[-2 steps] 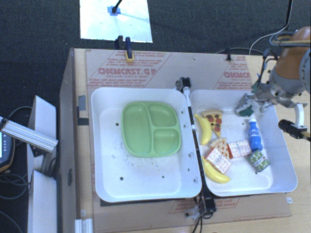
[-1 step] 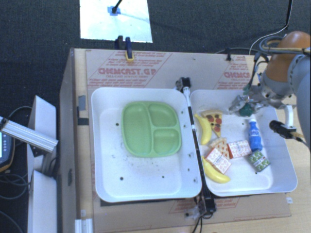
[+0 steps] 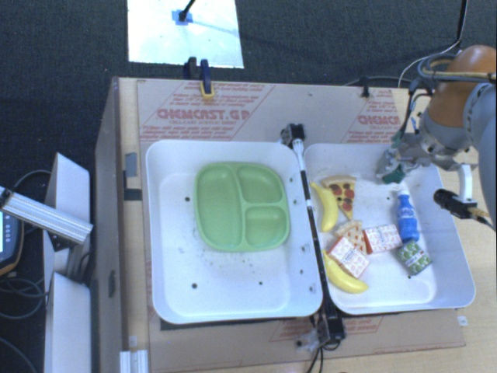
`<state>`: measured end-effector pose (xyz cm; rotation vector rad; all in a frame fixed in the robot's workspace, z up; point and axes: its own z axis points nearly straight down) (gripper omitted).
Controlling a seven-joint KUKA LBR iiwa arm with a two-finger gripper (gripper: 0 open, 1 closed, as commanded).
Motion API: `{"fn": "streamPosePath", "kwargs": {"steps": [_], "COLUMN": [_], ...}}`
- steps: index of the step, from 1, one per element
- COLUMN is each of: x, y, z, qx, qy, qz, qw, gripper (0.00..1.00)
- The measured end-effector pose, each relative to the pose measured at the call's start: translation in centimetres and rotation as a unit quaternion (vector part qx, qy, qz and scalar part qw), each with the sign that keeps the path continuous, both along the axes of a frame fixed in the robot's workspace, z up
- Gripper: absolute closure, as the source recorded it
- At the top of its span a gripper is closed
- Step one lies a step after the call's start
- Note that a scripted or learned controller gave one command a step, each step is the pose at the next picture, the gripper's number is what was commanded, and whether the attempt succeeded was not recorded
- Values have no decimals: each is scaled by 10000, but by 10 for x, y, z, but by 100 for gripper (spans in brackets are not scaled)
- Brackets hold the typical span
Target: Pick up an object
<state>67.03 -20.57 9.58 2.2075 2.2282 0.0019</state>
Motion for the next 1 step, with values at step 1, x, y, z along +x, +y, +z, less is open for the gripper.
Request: {"fn": "streamPosePath", "kwargs": {"steps": [1], "x": [0], "y": [70], "z": [88], "qx": [15], "qy": [-4], "qz": [-18], "qw": [10000], "gripper": [100]}}
